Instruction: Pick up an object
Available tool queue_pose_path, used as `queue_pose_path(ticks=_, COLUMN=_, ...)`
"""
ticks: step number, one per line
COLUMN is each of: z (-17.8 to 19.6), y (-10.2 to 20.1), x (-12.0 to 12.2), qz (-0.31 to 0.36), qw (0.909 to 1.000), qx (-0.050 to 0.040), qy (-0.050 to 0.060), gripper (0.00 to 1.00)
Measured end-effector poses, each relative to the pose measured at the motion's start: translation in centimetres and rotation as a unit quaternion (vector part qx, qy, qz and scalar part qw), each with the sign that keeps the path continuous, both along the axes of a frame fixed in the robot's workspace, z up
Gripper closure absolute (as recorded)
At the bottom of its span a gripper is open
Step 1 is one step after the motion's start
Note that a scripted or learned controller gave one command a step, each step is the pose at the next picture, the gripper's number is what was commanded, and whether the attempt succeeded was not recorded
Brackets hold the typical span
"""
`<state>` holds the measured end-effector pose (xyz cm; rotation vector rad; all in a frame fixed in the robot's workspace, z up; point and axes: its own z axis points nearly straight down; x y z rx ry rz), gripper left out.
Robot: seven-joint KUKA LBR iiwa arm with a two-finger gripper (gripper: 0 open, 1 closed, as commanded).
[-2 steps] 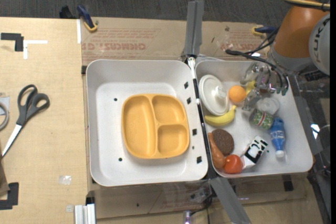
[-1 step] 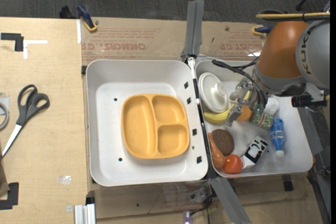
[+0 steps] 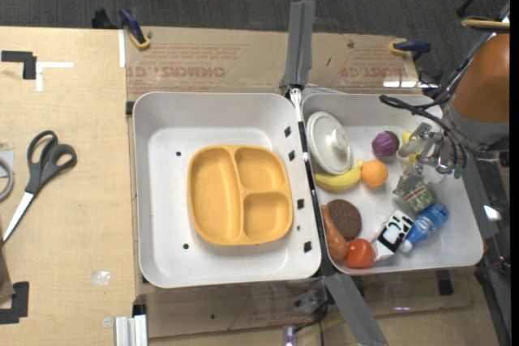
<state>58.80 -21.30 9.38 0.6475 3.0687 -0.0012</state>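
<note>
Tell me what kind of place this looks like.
Probably a robotics lab test bench: two white bins clamped over cardboard, toy food like a banana, and a robot arm reaching in.

One fixed overhead view, slanted down over both bins (image 3: 154, 198).

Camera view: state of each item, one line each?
Yellow divided plate: upright, left bin.
White lid: lying knob-up, right bin.
Banana: whole, unpeeled.
Blue bottle: on its side.
Scissors: closed, on the bench.
Gripper: over the right bin.
</note>
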Motion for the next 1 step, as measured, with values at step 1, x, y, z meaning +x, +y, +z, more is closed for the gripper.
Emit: queue_pose_path(ticks=1, z=1.08, y=0.09, x=0.20, qz=0.002, qw=1.0000, qx=-0.0012, qy=-0.003, gripper=1.00)
